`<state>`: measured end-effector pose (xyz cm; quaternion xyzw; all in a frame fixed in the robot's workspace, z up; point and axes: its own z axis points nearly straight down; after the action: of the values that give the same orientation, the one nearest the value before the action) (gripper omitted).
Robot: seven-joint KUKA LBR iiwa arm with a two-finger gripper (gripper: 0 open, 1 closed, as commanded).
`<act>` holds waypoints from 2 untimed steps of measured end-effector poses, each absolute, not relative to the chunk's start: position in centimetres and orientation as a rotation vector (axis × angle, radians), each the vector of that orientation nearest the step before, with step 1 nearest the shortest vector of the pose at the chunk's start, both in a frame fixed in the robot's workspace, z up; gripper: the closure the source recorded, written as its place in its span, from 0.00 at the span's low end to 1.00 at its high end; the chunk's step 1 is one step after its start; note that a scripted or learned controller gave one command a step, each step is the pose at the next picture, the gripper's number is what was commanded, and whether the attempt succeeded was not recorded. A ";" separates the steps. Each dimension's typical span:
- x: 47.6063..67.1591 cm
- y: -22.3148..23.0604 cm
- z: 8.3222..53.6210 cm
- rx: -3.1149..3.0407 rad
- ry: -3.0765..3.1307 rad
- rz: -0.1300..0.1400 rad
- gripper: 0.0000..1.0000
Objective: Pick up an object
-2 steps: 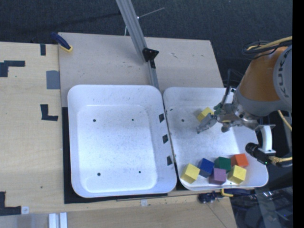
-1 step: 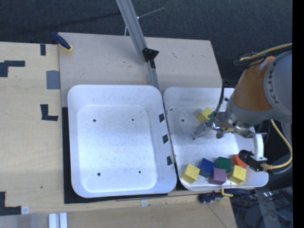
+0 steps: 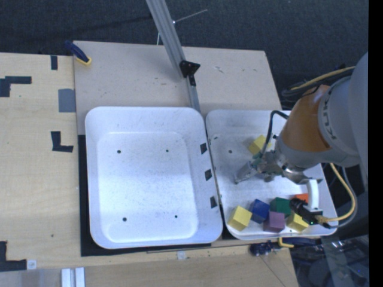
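While my fingers hang low over the bare middle of the right bin [image 3: 236,130], the step I judge myself to be in is the approach: nothing is between them, and no block is lifted. Nearest the camera, along that bin's near edge, lie my candidates: a yellow block [image 3: 240,217], a blue block [image 3: 260,210], a purple block [image 3: 275,220] and a green block [image 3: 280,205], huddled close, some touching. My gripper [image 3: 246,173] sits just beyond them, fingers apparently spread a little, though the slant makes that hard to judge. Farther on, just past my wrist, a second yellow block [image 3: 258,144] stands alone. I think that one is the easier target: the next move calls for centring over it, then closing. The left bin [image 3: 96,124] holds no candidates. No brand, label or writing is readable anywhere.
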<state>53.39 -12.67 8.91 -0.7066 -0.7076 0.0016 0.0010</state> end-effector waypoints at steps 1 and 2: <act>53.4 -12.6 10.1 -2.217 -2.221 0.003 1.00; 54.2 -12.4 16.1 -2.222 -2.226 -0.004 1.00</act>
<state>54.23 -12.45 16.12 -0.7065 -0.7077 -0.0012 -0.0018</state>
